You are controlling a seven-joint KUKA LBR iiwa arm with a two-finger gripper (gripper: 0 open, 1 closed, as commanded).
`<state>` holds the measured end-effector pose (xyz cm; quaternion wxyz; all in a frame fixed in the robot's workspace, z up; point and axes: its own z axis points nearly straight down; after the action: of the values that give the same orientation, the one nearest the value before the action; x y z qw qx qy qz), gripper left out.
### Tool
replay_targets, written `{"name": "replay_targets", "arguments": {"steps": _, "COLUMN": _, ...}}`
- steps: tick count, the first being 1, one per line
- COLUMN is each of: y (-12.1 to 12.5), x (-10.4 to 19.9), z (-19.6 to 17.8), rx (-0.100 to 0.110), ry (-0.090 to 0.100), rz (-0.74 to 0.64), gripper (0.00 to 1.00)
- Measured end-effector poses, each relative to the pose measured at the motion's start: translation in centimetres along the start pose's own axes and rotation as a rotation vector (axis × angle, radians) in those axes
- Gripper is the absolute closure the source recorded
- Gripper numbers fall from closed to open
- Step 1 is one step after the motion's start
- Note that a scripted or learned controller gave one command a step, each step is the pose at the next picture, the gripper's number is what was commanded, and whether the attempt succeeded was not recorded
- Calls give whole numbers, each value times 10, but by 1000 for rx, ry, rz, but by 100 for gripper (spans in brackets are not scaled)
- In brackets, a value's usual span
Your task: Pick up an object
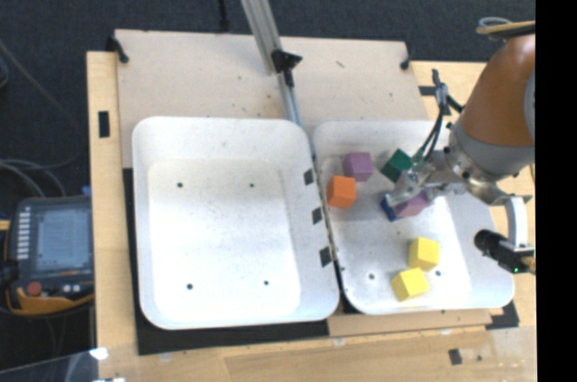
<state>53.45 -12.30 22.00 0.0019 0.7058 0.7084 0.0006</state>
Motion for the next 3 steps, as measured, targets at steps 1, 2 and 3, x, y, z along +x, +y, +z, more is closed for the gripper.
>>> {"name": "replay_targets", "arguments": {"steps": 1, "y": 16, "x": 55, "z": 5, "rx": 3, "ry": 3, "rz": 0, "gripper": 100}}
{"name": "replay_targets", "arguments": {"steps": 2, "y": 38, "x": 104, "z": 9, "rx": 3, "ry": 3, "rz": -4, "gripper": 100}}
{"name": "replay_targets", "arguments": {"steps": 3, "y": 62, "x": 153, "z": 2, "rx": 2, "ry": 3, "rz": -3, "gripper": 100}}
